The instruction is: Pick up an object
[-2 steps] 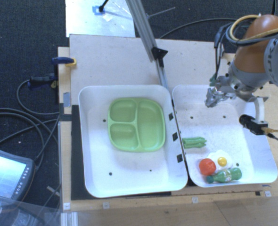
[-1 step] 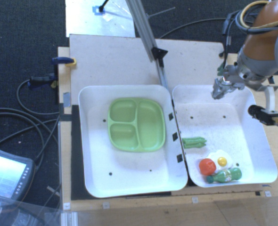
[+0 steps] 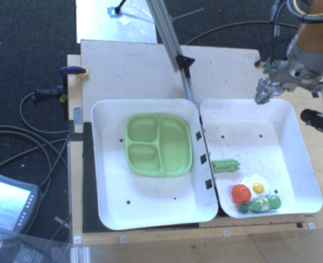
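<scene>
The robot's gripper (image 3: 261,96) hangs over the far rim of the right bin (image 3: 293,147), up by its back edge, and it is small and dark from here, so I cannot tell how it stands, and nothing is seen in its grip. The things it could pick up are all at the other end of that bin, bunched in the near corner: a red tomato (image 3: 240,193), a toy fried egg (image 3: 256,186) touching it, and a little green bottle (image 3: 261,204) lying on its side just under them. A green bean pod (image 3: 225,165) lies apart, right against the wall by the left bin (image 3: 109,163), where a green divided plate (image 3: 158,144) sits. I think the tight bunch is the trouble. If the claw comes down there, it could bump two toys at once and push them away. The bottle could roll. The flat egg may be hard to get under. The pod is so close to the wall that the claw might hit the wall first.
</scene>
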